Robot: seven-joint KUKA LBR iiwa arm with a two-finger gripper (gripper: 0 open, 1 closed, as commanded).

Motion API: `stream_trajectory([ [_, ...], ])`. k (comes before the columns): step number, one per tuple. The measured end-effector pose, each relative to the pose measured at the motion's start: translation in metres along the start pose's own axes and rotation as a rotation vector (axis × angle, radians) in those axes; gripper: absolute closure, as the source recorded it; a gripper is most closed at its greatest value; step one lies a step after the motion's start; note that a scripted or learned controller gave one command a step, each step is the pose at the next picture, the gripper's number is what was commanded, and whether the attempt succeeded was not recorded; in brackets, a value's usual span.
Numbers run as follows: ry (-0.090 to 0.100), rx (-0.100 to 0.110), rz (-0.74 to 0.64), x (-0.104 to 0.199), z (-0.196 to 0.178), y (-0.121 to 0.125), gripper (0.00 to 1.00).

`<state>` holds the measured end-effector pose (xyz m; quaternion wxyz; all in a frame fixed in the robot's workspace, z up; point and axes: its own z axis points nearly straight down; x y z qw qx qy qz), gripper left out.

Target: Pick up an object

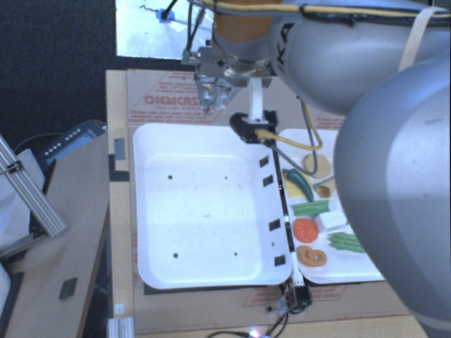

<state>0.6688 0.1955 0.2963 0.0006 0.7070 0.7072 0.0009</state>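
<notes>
Grey arm point(366, 83) with an orange band reaches in from the right, high over a worktop point(77, 210) that carries two shallow white bins side by side. The pincer point(215, 97) hangs at the top of the scene, above the far edge of the left bin point(204, 210), over printed cardboard point(169, 97) that lies under the bins. Blur and the steep angle hide how wide the pincer stands, so I cannot tell its state, and nothing can be seen gripped in it.

Small toy foods lie in the right bin point(331, 273), partly covered by the arm's bulk. Nearest the far end sits a pale round disc point(317, 165), then a green pepper point(299, 184) just beside the dividing rims. Closer to the camera come a green pod point(311, 207), a white block point(331, 221), a red tomato point(305, 230), a leafy green piece point(345, 242) and an orange ring point(311, 257). All rest on the bin floor, close together, some touching.

As a judgement, the task has hardly begun: no object is lifted, and the pincer is well apart from the foods. It would need to travel to the right bin, descend on one piece, close and raise it.
</notes>
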Motion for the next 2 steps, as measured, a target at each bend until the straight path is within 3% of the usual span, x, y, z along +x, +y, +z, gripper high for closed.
stream_trajectory([
  [1,-0.002,0.003,0.001,-0.027,0.040,0.000,1.00],
  [2,0.001,0.007,-0.008,0.020,0.085,-0.045,1.00],
])
